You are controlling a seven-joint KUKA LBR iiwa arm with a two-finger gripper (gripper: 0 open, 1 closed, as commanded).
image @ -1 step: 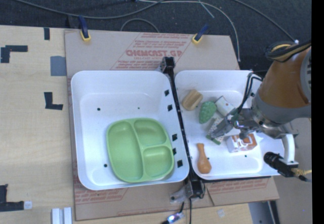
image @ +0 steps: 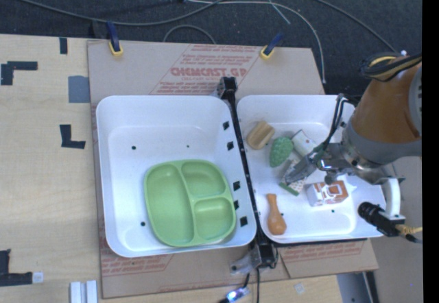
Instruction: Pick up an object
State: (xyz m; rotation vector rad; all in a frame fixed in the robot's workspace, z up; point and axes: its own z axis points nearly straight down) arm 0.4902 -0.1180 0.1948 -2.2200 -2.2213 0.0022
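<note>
In the right bin lie several small objects. A tan bun-like piece sits near the divider, with a green bumpy lump beside it. A white and grey box lies just behind the gripper. An orange bottle-shaped piece rests near the front wall, and a white and orange carton lies to its right. My gripper is low in this bin, pointing left, just right of the green lump and above a small green-edged card.
The left bin holds a green divided plate. A black divider runs between the bins. The arm's orange band hangs over the right bin's right wall. Cables cross the dark floor behind the bench.
</note>
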